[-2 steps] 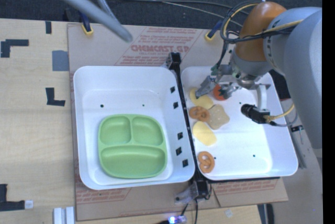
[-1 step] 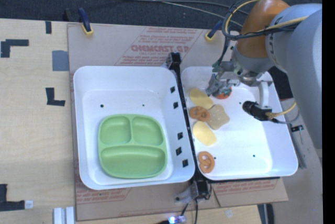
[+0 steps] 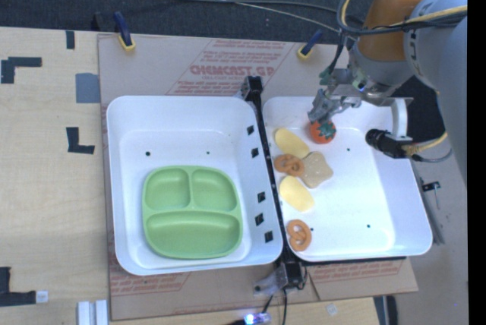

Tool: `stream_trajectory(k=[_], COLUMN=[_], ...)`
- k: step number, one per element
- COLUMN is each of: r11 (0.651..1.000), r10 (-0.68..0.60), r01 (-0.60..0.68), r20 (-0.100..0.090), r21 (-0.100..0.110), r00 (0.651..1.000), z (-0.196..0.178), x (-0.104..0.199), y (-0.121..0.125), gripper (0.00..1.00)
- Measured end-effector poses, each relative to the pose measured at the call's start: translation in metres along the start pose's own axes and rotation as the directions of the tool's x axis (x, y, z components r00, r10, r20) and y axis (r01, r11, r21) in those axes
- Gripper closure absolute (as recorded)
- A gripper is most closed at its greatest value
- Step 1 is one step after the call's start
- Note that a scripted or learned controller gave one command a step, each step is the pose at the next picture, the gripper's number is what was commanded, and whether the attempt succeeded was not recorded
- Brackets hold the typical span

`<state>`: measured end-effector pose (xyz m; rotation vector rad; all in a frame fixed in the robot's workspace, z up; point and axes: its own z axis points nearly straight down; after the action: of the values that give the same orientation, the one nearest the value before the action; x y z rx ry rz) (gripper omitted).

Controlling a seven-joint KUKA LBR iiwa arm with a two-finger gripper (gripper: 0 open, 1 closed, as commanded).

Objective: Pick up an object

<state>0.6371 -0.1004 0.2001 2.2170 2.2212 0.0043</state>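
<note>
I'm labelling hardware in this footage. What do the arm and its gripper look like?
The arm is smooth grey with rounded casings and a glossy orange band above the wrist. Thin yellow and black cables loop around the orange section. The gripper is a small dark metallic assembly with greenish parts. A black cylindrical fitting juts out beside it.

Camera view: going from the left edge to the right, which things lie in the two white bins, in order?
Green divided plastic plate in the left shallow white bin → yellow oval piece in the right shallow white bin → small red-orange tomato-like toy under the hand.
</note>
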Motion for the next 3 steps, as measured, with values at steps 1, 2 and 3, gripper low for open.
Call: stream_trajectory(k=[1, 2, 3], r11=[1.000, 1.000, 1.000], r10=[0.001, -0.003, -0.004], r01=[-0.001, 0.003, 0.004], r20=[0.000, -0.001, -0.001], r21=[0.001, 0.007, 0.007], r00=[1.000, 1.000, 1.000], z=[-0.039, -0.025, -0.016], x=[0.000, 0.051, 0.100], y=[0.001, -0.008, -0.010], gripper=[1.00, 1.00, 1.00])
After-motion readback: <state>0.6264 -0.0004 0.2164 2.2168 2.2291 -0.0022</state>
